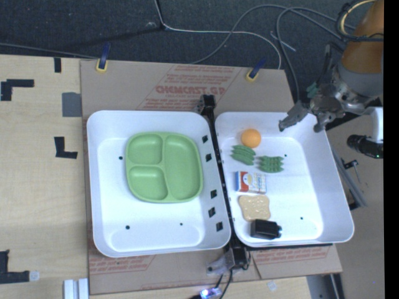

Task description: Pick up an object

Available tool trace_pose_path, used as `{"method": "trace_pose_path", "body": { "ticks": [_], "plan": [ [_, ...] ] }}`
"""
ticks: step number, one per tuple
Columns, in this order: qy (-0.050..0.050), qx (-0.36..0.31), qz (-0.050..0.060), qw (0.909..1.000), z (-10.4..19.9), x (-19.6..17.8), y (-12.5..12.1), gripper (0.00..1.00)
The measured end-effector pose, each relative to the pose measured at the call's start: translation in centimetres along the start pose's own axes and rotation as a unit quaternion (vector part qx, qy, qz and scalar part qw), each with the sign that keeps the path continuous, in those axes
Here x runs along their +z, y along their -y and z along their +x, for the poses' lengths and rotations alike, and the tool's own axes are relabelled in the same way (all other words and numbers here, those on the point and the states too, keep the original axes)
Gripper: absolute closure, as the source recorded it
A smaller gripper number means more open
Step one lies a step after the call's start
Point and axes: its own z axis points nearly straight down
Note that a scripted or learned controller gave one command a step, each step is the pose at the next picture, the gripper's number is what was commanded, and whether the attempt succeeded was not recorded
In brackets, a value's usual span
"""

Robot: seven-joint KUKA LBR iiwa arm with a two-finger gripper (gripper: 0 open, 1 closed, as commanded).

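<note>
A: Where was the gripper (305,118)?

B: At the upper right of the frame, over the right bin's (324,185) far corner, fingers spread apart with nothing between them.

A: And the objects?

B: All lay in the right bin: an orange ball (250,137) near the top, two green pieces (257,159) below it, then a small carton (250,181), a toast slice (254,207) and a black block (265,230). The left bin (106,185) held a green divided plate (164,167).
</note>
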Motion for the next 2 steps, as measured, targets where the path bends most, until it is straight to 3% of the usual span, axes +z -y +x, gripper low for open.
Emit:
{"method": "trace_pose_path", "body": {
  "ticks": [1,2],
  "plan": [
    [0.001,-0.002,-0.007,1.0,0.1,-0.9,-0.2,0.0],
    [0.002,-0.002,-0.005,1.0,0.2,5.4,-0.6,0.0]
  ]
}}
